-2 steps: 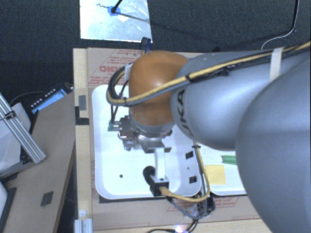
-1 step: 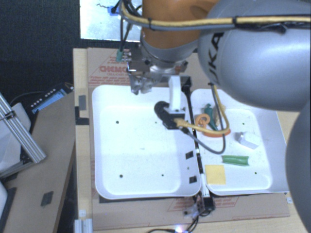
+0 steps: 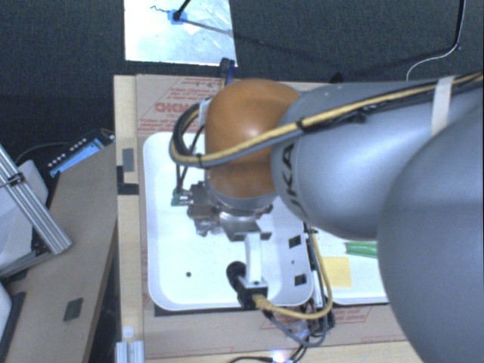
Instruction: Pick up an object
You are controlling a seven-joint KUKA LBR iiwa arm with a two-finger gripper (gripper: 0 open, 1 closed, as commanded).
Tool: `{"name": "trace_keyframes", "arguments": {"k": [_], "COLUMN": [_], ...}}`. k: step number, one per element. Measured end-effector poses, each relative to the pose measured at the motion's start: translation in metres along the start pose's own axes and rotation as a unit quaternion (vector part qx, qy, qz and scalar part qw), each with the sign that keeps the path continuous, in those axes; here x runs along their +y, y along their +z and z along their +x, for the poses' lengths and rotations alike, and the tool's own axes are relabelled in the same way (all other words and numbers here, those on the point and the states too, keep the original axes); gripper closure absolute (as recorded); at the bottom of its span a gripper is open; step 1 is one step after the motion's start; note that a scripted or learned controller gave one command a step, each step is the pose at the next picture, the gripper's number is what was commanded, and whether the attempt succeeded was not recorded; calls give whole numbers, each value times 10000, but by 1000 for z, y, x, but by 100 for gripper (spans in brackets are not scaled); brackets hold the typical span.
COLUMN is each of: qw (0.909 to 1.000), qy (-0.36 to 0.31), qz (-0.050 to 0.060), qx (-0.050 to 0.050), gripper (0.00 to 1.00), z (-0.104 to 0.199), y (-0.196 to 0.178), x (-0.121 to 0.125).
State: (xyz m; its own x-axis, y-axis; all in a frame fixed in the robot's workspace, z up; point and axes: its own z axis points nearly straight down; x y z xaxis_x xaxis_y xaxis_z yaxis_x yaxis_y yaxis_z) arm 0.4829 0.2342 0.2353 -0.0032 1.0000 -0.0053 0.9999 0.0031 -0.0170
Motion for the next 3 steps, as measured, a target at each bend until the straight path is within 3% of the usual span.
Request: {"name": "trace_keyframes", "arguments": {"k": [1, 2, 3], "qw": [9999, 10000, 10000], "qy": [4, 24, 4], "qz": [-162, -88, 0], "qx": [52, 17, 8], "gripper": [100, 100, 100], "z": [-1, -3, 0], "y": [-114, -28, 85], "x": [66, 188, 93]}}
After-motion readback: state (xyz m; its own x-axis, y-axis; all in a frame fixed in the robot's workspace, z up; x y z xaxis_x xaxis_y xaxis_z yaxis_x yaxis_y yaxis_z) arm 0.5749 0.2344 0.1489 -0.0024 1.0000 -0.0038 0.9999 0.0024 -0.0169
